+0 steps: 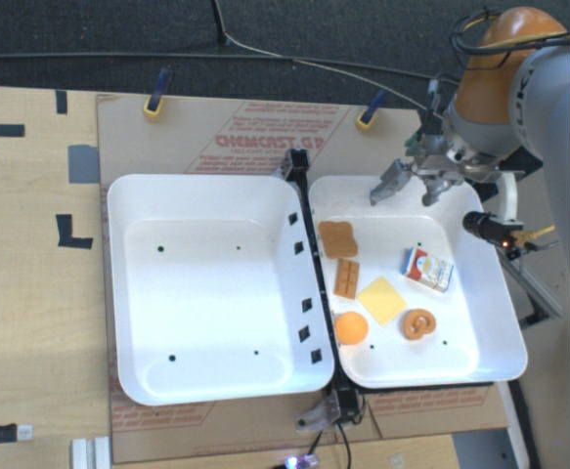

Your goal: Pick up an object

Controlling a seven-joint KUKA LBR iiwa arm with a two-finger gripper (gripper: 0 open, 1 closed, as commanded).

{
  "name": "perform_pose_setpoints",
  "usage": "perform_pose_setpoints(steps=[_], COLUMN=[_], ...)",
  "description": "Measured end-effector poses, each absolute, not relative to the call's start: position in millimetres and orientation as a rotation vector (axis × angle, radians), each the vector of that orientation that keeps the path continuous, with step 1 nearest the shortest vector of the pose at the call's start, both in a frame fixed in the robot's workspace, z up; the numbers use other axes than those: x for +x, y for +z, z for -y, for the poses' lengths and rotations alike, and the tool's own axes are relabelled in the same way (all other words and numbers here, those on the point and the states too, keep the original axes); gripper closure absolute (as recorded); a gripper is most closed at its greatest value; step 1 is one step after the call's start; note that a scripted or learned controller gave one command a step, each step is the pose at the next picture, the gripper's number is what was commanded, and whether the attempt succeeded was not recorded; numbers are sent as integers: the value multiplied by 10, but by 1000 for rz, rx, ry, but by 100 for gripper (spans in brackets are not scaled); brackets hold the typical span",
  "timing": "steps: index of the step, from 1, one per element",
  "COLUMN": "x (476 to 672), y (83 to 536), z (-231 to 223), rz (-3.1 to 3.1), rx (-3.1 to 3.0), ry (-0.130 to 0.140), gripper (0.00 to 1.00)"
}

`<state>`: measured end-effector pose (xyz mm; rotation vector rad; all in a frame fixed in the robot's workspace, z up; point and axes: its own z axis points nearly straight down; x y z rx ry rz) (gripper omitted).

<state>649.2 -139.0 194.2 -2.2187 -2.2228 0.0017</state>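
The right bin (480, 355) holds several small objects: a brown toast slice (338, 238), a brown waffle bar (347, 277), a yellow cheese slice (382, 300), an orange ball (351, 329), a small donut (418, 324) and a little carton (428, 269). My gripper (409, 188) hangs over the bin's far edge, above and behind these objects. Its two fingers are spread apart with nothing between them.
The left bin (128, 262) sits beside the right one, split from it by a black divider strip (306, 262). Two clamps (155, 96) hold the cardboard base at the back. A cable (265, 52) runs across the dark backdrop.
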Motion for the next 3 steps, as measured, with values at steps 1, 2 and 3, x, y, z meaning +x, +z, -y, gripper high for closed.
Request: perform_pose_setpoints(steps=[1, 2, 3], x=[5908, 5196, 5059], y=[810, 864, 861], z=[1115, 1166, 1003], rz=[2218, 2222, 2226], rx=[-2216, -2225, -2225], ry=[8, -2, -2], gripper=[0, 0, 0])
